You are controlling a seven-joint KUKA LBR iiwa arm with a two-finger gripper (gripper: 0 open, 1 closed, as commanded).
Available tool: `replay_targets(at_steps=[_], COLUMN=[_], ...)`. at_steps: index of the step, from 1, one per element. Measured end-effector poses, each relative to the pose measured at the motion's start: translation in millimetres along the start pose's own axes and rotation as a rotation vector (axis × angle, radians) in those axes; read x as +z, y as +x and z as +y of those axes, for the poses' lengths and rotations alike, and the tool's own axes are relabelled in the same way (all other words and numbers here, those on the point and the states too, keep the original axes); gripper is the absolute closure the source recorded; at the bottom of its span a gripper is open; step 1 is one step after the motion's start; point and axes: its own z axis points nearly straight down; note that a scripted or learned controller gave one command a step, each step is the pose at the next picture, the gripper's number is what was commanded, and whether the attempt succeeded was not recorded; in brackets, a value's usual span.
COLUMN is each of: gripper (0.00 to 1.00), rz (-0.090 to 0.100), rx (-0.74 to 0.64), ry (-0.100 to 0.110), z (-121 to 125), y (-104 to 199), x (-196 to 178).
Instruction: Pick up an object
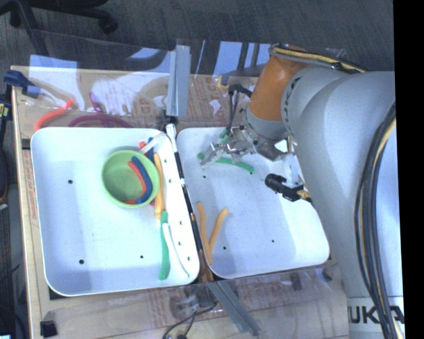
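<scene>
The hand (215,153) sits low in the right bin (270,247), its grip impossible to judge. A green strip (238,164) lies just beside it (touching, perhaps); orange sticks (215,228) lie nearer the camera.

Bench (120,311) with two white bins (82,239)

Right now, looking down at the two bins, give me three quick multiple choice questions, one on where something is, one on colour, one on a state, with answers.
1. Where is the green bowl? A left bin B right bin C on the bench
2. What colour is the stick lying loose in the right bin? A blue B orange C white
3. How does the bowl stand? A upside down B on its side C upright, holding pieces

Answers: 1 A, it sits in the left bin. 2 B, it is plainly orange. 3 C, its opening faces up with coloured pieces inside.
</scene>
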Motion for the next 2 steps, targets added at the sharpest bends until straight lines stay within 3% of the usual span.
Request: replay_targets(at_steps=[1,2], gripper=[0.00,0.00], rz=[-0.015,0.000], rx=[0.006,0.131], ry=[0.005,0.007], z=[6,2], y=[59,29], x=[0,-57])
